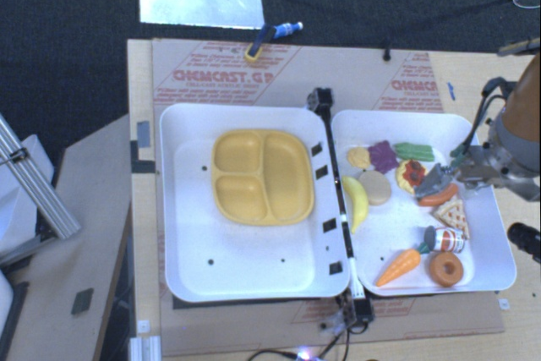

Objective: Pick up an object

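Observation:
My gripper (pixel 438 180) hangs low over the right bin (pixel 490 266), near its right side. It is just above an orange sausage (pixel 437 199) and beside a round red-and-yellow pizza piece (pixel 410 175). Nothing can be seen held in it. Around it lie a waffle wedge (pixel 453 218), a small can (pixel 445 240), a donut (pixel 445 269), a carrot (pixel 399 266), a banana (pixel 357 204), a beige cookie (pixel 374 188), purple grapes (pixel 383 155) and a green vegetable (pixel 413 151).
The left bin (pixel 182 266) holds a yellow divided plate (pixel 260 176). A black divider rail (pixel 331 182) runs between the bins. A blue and yellow tool (pixel 270 34) lies on the cardboard behind them. The arm's grey body (pixel 517 139) overhangs the right bin's edge.

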Motion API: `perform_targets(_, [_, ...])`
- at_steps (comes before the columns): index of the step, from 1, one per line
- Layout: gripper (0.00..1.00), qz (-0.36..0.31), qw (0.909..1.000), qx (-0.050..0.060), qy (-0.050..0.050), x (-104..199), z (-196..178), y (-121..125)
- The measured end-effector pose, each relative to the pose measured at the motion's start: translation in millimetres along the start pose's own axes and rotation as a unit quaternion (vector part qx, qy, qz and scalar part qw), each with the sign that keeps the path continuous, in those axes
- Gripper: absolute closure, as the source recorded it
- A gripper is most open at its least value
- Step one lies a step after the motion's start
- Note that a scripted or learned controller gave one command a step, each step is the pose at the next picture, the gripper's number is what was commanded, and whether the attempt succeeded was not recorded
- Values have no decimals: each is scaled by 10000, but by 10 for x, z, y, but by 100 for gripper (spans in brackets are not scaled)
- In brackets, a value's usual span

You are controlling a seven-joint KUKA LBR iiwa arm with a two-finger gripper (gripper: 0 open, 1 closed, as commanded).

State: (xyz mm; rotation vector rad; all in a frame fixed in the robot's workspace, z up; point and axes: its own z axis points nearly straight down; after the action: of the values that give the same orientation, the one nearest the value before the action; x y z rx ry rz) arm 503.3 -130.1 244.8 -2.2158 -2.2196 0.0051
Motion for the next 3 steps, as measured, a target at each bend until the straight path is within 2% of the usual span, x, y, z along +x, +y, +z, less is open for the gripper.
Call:
perform_targets(1, [0, -8, 10000, -41, -8, 0, -36, 18])
perform_targets(3, [0, 6, 10000, -7, 0, -39, 1197, -66])
